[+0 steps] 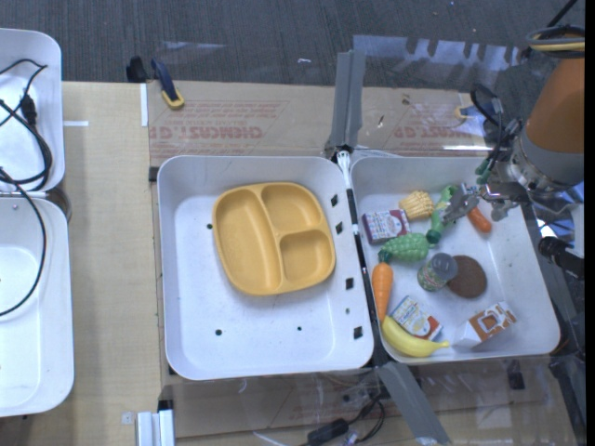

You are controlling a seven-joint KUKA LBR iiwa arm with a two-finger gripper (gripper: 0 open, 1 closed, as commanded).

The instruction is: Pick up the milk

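Note:
Three small cartons lie in the right bin (535,249), and I cannot read which one is the milk. A maroon-and-white carton (386,225) rests near the bin's left wall. Toward the front are a red, white and yellow carton (415,317) and an orange-and-white gable-top carton (491,323), the latter in the front right corner. My gripper (457,208) hangs over the back middle of this bin, between the corn (417,203) and a small orange carrot piece (479,219). It is well apart from all three cartons.
The right bin also holds a green bumpy vegetable (405,246), a long carrot (382,289), a banana (412,342), a tin can (436,271) and a brown patty (468,277). A yellow divided plate (273,237) lies in the left bin (186,323).

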